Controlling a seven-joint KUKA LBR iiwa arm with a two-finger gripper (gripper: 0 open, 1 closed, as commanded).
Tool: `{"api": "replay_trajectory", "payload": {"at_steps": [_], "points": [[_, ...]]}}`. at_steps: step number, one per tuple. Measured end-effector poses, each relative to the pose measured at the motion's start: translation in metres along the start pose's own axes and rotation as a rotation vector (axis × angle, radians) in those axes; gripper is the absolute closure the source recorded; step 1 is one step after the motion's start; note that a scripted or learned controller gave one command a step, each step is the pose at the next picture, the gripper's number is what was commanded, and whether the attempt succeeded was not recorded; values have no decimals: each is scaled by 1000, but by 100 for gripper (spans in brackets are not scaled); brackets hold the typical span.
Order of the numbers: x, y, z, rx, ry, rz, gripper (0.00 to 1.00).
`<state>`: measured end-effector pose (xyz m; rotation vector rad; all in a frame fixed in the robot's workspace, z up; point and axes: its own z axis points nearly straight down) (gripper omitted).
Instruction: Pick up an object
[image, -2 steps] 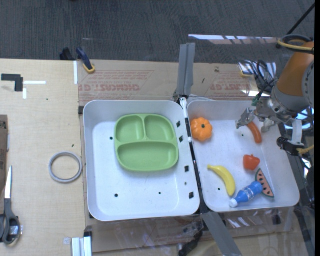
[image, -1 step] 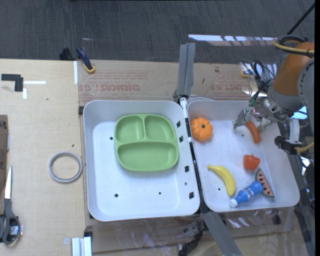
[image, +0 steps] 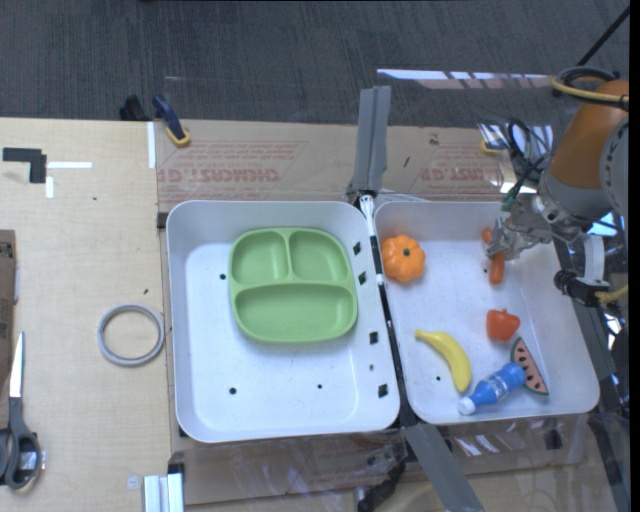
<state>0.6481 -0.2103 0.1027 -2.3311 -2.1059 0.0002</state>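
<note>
My gripper (image: 503, 246) is over the back right part of the right bin (image: 440, 395), reaching in from the right. A small orange carrot-like piece (image: 496, 269) sits right at its tip, partly hidden by it; I cannot tell whether it is held. An orange pumpkin (image: 404, 258) lies at the bin's back left. A red tomato-like piece (image: 502, 324), a yellow banana (image: 448, 354), a watermelon slice (image: 530, 366) and a blue bottle (image: 492, 389) lie toward the front.
The left bin (image: 200, 330) holds a green divided plate (image: 293, 284). A grey ring (image: 131, 333) and scissors (image: 18, 440) lie on the bench to the left. A metal divider (image: 372, 150) stands behind the bins.
</note>
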Motion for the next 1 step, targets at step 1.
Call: {"api": "replay_trajectory", "payload": {"at_steps": [1], "points": [[98,-59,-98,2,-1,63,100]]}}
